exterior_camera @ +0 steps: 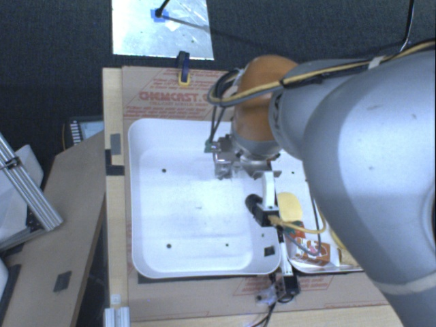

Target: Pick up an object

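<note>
Nearest, in the right shallow white bin (294,176), lie an orange-and-red printed flat packet (312,251) and, just beyond it, a yellow rounded object (290,206), both partly hidden by the grey arm (368,155). Further back the metal hand (222,161) hangs above the bare floor of the left shallow white bin (184,216), near its far right corner; I cannot tell how open it is, and I see nothing in its hold. For a good pick, I judge it should cross to the right bin, centre over the yellow object, then descend straight
</note>
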You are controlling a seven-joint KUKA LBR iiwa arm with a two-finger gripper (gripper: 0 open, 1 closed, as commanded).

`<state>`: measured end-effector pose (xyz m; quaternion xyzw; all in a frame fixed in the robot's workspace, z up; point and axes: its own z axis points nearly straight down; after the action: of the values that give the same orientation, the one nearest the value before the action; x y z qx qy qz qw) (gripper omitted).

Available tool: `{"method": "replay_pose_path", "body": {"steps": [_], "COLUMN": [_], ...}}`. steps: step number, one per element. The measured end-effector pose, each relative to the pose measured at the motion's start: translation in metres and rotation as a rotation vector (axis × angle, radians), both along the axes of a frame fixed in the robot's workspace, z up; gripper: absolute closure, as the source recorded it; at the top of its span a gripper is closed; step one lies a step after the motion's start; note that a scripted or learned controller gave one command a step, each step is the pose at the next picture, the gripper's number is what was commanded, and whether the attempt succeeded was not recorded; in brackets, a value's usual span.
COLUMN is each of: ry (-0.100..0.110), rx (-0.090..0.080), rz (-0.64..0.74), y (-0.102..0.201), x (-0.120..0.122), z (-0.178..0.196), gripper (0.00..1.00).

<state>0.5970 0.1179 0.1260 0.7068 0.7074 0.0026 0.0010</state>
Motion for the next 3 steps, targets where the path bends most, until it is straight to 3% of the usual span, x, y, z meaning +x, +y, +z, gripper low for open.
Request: {"method": "replay_pose_path", "body": {"steps": [1, 2, 3], "ry": [-0.001, 0.006, 0.004], "rx": [0.001, 0.001, 0.0], "rz": [0.0, 0.011, 0.005], "y": [0.0, 0.068, 0.063], "x": [0.001, -0.064, -0.06], "z": [0.01, 0.06, 0.068], "gripper": [1.0, 1.0, 1.0]}}
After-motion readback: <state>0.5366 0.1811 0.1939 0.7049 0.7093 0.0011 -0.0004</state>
